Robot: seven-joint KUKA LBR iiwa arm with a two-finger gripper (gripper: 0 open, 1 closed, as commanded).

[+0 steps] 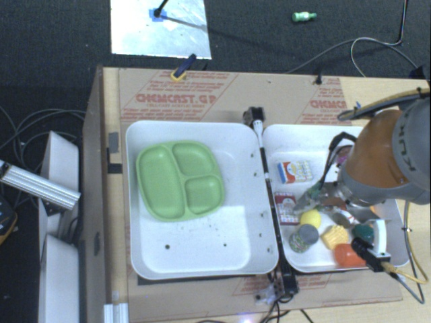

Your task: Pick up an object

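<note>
Hovering tool (pixel 323 204) in right bin (pixel 283 147), just above yellow ball (pixel 310 218); grey cylinder (pixel 307 235) below ball. Can't tell tool opening.

The scene is bright and evenly lit, and the two shallow white plastic bins (pixel 202 261) look almost overexposed, with a bluish tint. A soft darker zone lies over the lower part of the left bin, below the pale green divided tray (pixel 179 179). The shiny silver sheet on the dark floor (pixel 160 19) shows glare. The picture is a little soft and grainy, and small objects in the right bin have blurred outlines.
</note>
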